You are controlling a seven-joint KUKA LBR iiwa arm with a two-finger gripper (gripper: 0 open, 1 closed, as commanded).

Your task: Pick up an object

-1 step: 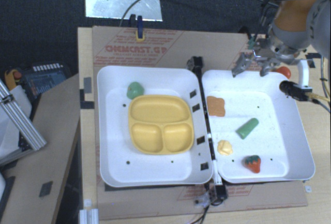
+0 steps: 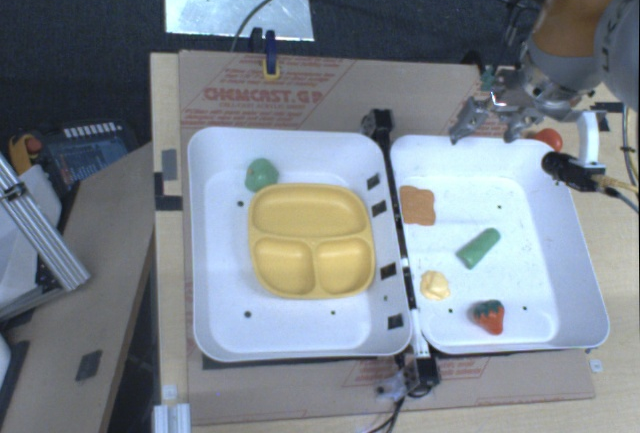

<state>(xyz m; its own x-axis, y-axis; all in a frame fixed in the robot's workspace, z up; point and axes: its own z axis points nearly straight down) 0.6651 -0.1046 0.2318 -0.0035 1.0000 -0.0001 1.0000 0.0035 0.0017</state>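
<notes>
My gripper (image 2: 490, 128) hangs over the back rim of the right bin (image 2: 570, 251), its fingers spread open with nothing between them. Below it in that bin lie a flat orange-brown piece (image 2: 418, 205), a green cylinder (image 2: 478, 247), a pale yellow lump (image 2: 434, 285) and a red fruit with a green top (image 2: 489, 316). A small red thing (image 2: 547, 136) shows at the bin's back right rim, just right of the gripper.
The left bin (image 2: 215, 301) holds a yellow divided tray (image 2: 310, 239) and a green round thing (image 2: 262, 173) behind it. A black hinge strip (image 2: 392, 221) runs between the bins. A blue and yellow clamp (image 2: 269, 53) sits at the board's back edge.
</notes>
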